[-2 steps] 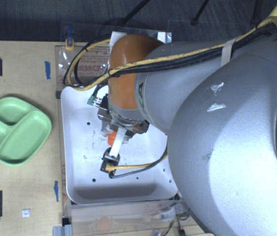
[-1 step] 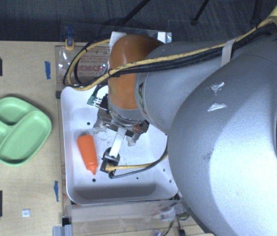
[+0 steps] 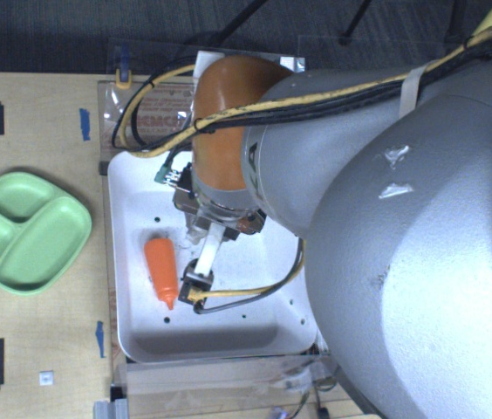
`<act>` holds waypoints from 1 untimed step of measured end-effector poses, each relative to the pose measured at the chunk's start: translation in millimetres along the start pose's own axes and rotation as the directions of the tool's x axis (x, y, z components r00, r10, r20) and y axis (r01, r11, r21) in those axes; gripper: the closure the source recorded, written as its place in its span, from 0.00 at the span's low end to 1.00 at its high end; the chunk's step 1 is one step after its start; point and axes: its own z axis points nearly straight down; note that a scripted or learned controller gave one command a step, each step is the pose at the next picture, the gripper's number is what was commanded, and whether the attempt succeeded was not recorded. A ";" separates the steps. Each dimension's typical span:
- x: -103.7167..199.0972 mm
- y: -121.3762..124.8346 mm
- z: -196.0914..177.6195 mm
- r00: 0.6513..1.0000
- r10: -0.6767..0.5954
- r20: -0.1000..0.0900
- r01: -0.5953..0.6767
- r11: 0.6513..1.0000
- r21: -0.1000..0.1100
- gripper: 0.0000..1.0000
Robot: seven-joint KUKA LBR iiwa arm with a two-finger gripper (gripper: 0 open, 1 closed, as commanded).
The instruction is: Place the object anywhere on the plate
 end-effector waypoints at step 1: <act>1.2 -0.1 -8.2 1.000 -0.004 0.002 0.004 1.000 0.001 1.00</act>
